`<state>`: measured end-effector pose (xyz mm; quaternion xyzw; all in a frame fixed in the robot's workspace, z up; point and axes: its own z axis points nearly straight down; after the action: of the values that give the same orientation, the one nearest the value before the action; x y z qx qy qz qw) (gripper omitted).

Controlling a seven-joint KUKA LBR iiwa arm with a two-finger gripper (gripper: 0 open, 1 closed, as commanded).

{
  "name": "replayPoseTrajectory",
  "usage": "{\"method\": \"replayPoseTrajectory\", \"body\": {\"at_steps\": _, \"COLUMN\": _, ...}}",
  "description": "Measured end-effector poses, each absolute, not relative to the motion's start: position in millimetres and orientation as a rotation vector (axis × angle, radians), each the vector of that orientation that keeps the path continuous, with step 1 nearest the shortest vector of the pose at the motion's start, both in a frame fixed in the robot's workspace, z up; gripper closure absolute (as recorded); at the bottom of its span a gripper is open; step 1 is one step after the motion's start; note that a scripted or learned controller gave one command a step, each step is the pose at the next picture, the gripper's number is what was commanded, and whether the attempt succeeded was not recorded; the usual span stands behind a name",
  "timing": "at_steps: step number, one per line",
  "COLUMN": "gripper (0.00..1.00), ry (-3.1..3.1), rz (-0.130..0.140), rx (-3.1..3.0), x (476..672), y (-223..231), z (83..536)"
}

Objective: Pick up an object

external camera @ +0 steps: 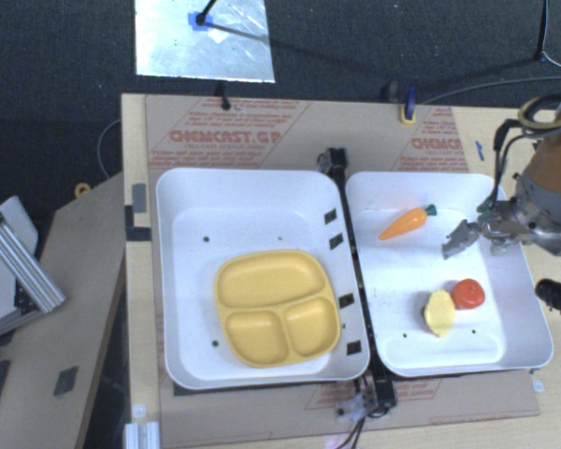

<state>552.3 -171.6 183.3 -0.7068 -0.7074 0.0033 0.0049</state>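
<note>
carrot (404, 223) in right bin (514, 344), end effector (456, 242) beside it, fingers apart, nothing between them

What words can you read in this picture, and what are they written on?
"CHEMCAST GP", in red on the brown board behind the left bin.
The same red print on the board behind the right bin, partly cut off: "CHEMC..." is all I can read.
The smaller red lines beneath are too blurred to read.

2 bins (262, 190), 1 tray (276, 307), 1 carrot (404, 223), 1 tomato (468, 294), 1 lemon (439, 313)
</note>
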Motion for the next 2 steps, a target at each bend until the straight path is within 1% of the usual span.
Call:
{"method": "replayPoseTrajectory", "body": {"at_steps": 1, "gripper": 0.00, "ry": -2.227, "rz": -0.001, "rx": -2.218, "x": 555.6, "y": -171, "z": 190}}
{"method": "replayPoseTrajectory", "body": {"at_steps": 2, "gripper": 0.00, "ry": -2.221, "rz": 0.002, "rx": -2.218, "x": 545.7, "y": -168, "z": 139}}
